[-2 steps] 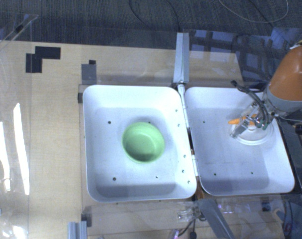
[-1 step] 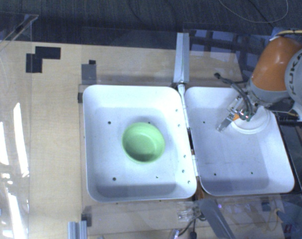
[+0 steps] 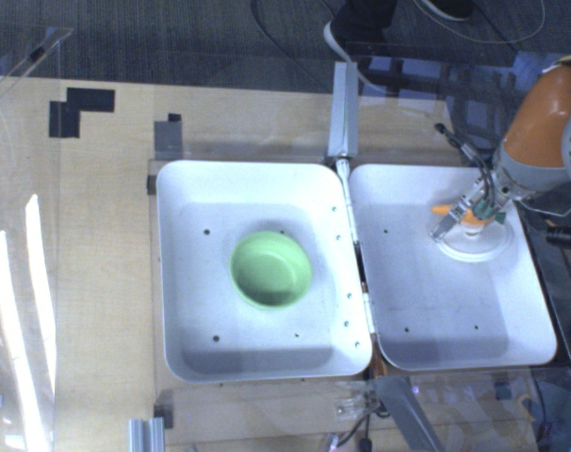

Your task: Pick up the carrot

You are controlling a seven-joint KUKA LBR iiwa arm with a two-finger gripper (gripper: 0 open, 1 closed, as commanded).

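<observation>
The carrot (image 3: 443, 211) is a small orange piece in the upper right part of the right bin (image 3: 427, 328), lying by a white round plate (image 3: 481, 247). My gripper (image 3: 458, 222) comes in from the right and sits directly over the carrot, covering its middle. Orange shows on both sides of the gripper tip. The gripper's own parts hide whether it has closed on the carrot. Behind it, the arm's orange band (image 3: 542, 113) rises at the right edge.
A green bowl (image 3: 271, 268) stands in the middle of the left bin (image 3: 191, 215). A metal divider (image 3: 354, 252) runs between the two bins. A person's shoes and cables lie on the floor beyond the bench.
</observation>
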